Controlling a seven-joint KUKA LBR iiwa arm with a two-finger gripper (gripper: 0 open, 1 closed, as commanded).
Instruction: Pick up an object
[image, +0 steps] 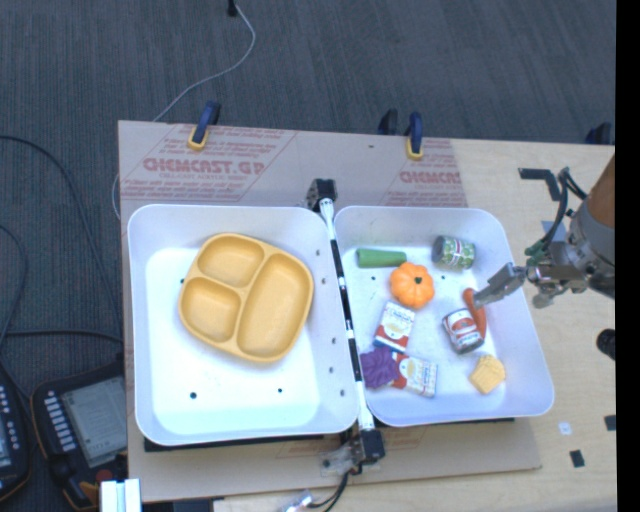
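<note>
The right bin (520, 400) holds several small items: a green vegetable (380, 257), a green-labelled can (454, 252), an orange pumpkin (412, 285), a red chili (477, 312), a red-labelled can (463, 331), a yellow cracker (487, 374), a small carton (396, 326), purple grapes (377, 367) and a flat packet (418, 376). My gripper (497, 285) reaches in from the right over the bin's right side, its tip just above and right of the chili and the red-labelled can. Nothing is seen held in it.
The left bin (160, 400) carries a yellow divided plate (246, 296). A black divider rail (340, 290) runs between the bins. Blue clamps (206, 122) (414, 132) hold the cardboard at the back. A tablet (85, 415) lies on the floor at lower left.
</note>
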